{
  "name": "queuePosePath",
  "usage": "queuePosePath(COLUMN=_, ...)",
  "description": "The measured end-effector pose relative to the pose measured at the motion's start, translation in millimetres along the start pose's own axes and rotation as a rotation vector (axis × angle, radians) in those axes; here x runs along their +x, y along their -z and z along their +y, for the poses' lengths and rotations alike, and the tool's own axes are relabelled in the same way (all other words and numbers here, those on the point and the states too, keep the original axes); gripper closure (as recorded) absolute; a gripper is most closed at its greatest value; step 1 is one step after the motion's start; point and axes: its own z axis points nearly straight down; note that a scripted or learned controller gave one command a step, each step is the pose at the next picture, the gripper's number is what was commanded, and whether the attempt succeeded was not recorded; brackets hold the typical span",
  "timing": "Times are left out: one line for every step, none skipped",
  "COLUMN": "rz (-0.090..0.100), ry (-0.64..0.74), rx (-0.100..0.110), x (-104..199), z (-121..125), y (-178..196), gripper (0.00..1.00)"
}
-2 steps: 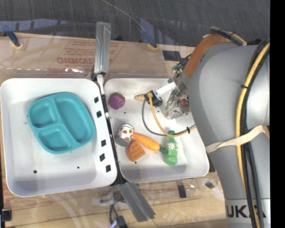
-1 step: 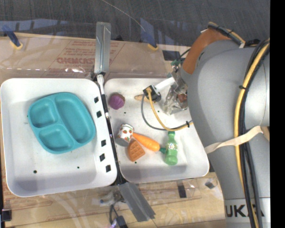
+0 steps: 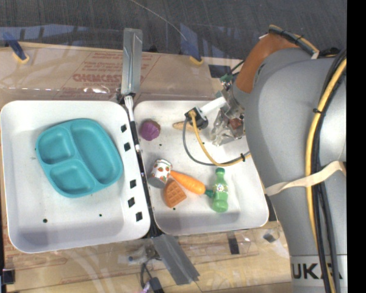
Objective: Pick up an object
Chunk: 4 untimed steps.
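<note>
Cardboard-lined bench (image 3: 61,72) with faint red print, gripper (image 3: 224,132) state unclear, green bottle (image 3: 219,191) nearby

Dark ribbed floor (image 3: 61,5) (carpet-like) behind a brown bench (image 3: 67,66).

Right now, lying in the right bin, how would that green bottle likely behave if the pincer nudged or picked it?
The green bottle lies on its side and looks round, so a sideways nudge would probably roll it. It looks like a smooth plastic toy: likely light, stiff, possibly slippery. Its cap end touches the carrot, which may shift with it.
</note>
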Motion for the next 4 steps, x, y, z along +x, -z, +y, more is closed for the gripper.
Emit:
queuePosePath(rz=-0.004, ry=-0.015, rx=0.001, x=-4, z=2, y=-11, gripper=1.0)
queuePosePath(rz=-0.004, ry=-0.007, rx=0.003, x=-3, z=0, y=0, gripper=1.0)
queuePosePath(rz=-0.003, ry=-0.015, rx=0.001, x=-2, z=2, y=-11, gripper=1.0)
queuePosePath(rz=-0.003, ry=-0.008, rx=0.003, x=-1, z=0, y=-1, gripper=1.0)
